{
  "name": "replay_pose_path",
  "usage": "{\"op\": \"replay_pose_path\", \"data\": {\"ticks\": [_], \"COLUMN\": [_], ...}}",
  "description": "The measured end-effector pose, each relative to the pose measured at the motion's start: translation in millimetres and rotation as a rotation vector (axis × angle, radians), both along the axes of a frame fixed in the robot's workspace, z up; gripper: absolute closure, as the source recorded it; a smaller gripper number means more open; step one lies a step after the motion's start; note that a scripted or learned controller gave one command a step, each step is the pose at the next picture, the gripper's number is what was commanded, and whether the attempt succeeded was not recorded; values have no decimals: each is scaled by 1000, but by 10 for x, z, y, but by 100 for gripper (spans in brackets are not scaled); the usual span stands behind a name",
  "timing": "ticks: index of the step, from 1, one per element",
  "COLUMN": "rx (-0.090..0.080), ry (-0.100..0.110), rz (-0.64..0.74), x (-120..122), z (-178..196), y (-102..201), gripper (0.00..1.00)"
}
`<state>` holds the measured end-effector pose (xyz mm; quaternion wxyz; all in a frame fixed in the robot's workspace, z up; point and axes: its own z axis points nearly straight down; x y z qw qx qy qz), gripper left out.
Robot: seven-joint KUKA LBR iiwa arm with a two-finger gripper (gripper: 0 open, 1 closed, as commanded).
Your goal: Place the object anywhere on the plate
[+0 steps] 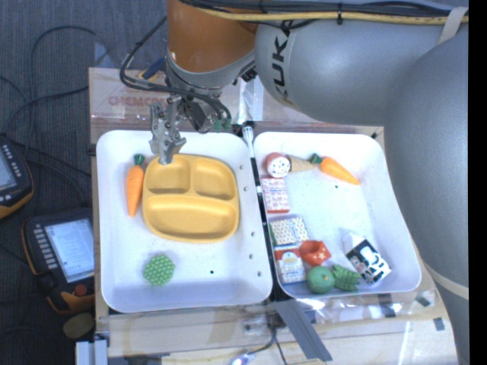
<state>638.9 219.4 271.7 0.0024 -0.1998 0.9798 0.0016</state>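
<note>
Carrot [135, 188] lies in the left bin [114, 280], just beside the yellow plate's [190, 200] left edge and a little below and left of the pincer [167, 152]. The pincer hangs over the plate's upper left corner with its fingers close together and nothing between them. A green ball [159, 269] sits nearer the camera; the right bin [396, 226] holds small toys and another carrot [335, 169].

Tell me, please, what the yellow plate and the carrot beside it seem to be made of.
The yellow plate looks like moulded plastic with a smooth, slightly glossy finish: even colour, rounded dividers. The carrot to its left seems a plastic toy: uniform orange, smooth surface, stiff green top. Rubber cannot be ruled out.
</note>
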Motion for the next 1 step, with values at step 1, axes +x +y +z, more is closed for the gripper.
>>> {"op": "replay_pose_path", "data": {"ticks": [1], "rx": [-2], "ry": [2], "rz": [195], "x": [-468], "z": [-477], "y": [137], "gripper": [100]}}
